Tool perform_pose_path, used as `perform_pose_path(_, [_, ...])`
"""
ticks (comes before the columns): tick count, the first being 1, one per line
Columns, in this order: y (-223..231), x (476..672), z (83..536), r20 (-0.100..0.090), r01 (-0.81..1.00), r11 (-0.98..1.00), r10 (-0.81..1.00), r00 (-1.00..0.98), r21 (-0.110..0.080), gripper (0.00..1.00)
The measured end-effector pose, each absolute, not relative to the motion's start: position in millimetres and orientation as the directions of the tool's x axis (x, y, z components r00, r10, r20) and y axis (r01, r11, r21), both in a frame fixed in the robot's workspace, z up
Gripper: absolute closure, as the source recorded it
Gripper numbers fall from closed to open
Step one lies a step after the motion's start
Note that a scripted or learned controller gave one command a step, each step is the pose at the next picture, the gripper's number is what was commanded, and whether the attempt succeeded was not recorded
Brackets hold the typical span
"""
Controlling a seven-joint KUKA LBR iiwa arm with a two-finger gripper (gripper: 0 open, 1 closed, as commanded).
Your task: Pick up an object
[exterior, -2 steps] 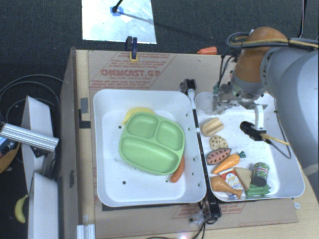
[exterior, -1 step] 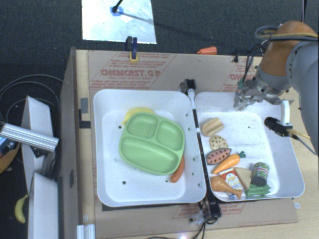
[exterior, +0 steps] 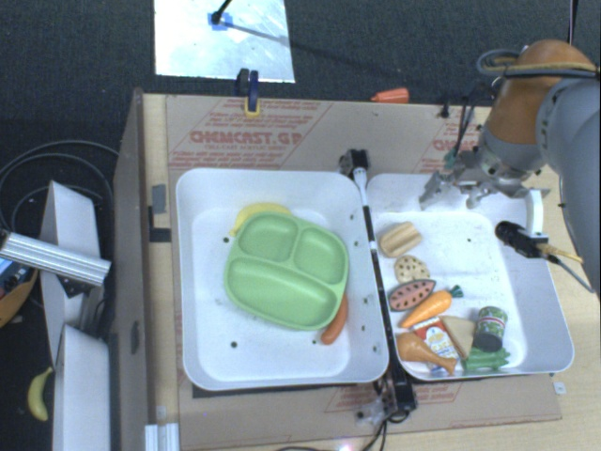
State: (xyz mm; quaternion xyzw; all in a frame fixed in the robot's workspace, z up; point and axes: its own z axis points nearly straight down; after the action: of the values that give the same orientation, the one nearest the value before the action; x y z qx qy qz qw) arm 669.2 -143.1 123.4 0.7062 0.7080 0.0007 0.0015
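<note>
Pickable items, right bin [exterior: 545, 299]: bread roll [exterior: 399, 238] near the left wall, lying free; speckled cookie [exterior: 410, 268] just below it; dark seeded slice [exterior: 411, 294] touching the carrot [exterior: 432, 306]; drumstick [exterior: 422, 348], small red-and-white packet [exterior: 439, 337] and tan wedge [exterior: 458, 330] crowded together at the near edge; green can [exterior: 490, 324] upright beside the wedge, with a green leafy piece [exterior: 485, 358] at its foot. Left bin [exterior: 202, 252]: green divided tray [exterior: 286, 269] tilted across the middle, a yellow piece [exterior: 255, 213] showing from under its far corner, a sausage [exterior: 333, 326] against its near right edge. Gripper [exterior: 455, 194]: over the far edge of the right bin, apart from every item, the bread roll nearest. Jaws: apparently spread open, though the view is small there; nothing between them, nothing touched. Both bins sit side by side on the cardboard-lined worktop [exterior: 282, 125].
</note>
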Motion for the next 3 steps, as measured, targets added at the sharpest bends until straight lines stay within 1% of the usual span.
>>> perform_pose_path(1, [-211.8,552.7,81.8,0.000,1.000,-0.009,1.000,0.009,-0.009,0.00])
perform_pose_path(2, [-196.2,581.2,84.8,0.000,1.000,0.005,1.000,-0.005,0.004,0.00])
perform_pose_path(3, [-138.4,544.7,83.8,0.003,1.000,0.006,1.000,-0.006,-0.003,0.00])
